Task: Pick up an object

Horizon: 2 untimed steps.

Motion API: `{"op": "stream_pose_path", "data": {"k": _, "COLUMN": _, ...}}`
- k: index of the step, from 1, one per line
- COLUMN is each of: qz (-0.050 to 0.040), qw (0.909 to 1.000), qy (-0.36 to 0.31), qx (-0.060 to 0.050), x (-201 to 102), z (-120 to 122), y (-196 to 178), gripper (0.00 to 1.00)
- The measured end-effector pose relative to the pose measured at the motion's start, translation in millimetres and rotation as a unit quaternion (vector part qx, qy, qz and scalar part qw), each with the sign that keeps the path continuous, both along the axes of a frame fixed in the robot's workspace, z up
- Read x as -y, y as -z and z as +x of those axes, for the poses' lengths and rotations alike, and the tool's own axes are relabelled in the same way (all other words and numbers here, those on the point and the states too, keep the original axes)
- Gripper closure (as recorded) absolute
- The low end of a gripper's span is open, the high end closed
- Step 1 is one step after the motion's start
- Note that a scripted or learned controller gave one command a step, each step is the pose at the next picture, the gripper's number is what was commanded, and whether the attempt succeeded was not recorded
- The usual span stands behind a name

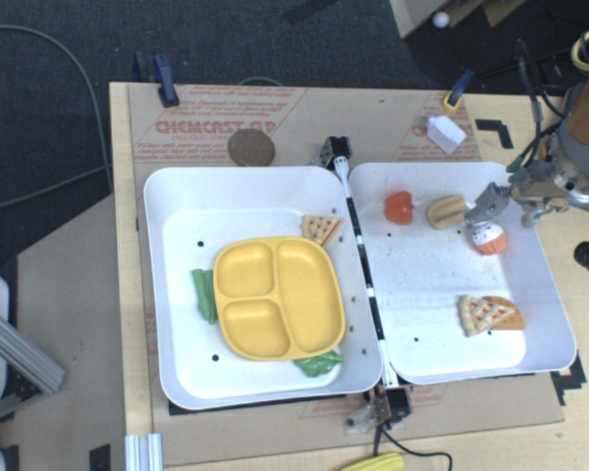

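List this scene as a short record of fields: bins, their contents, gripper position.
left bin: yellow divided plate, waffle piece, two green pieces
right bin: red pepper, bread roll, pizza slice, small red and white object
gripper: over the right bin's far right, above the small red and white object

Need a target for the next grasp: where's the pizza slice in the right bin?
The pizza slice lies in the right bin, toward its near right corner, apart from and below the red-and-white toy by the gripper.
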State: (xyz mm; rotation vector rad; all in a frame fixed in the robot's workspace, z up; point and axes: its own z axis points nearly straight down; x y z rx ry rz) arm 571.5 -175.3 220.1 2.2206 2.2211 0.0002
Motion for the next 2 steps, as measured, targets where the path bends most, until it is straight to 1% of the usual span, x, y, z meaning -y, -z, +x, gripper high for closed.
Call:
{"op": "stream_pose_path", "data": {"k": 1, "qz": 0.0004, "qw": 1.0, "qy": 0.0, "qx": -0.002, "x": 49, "z": 19, "y": 76, "gripper": 0.0}}
{"op": "stream_pose_path", "data": {"k": 2, "qz": 0.0005, "qw": 1.0, "qy": -0.001, "qx": 0.0, "x": -2, "z": 81, "y": 136, "gripper": 0.0}}
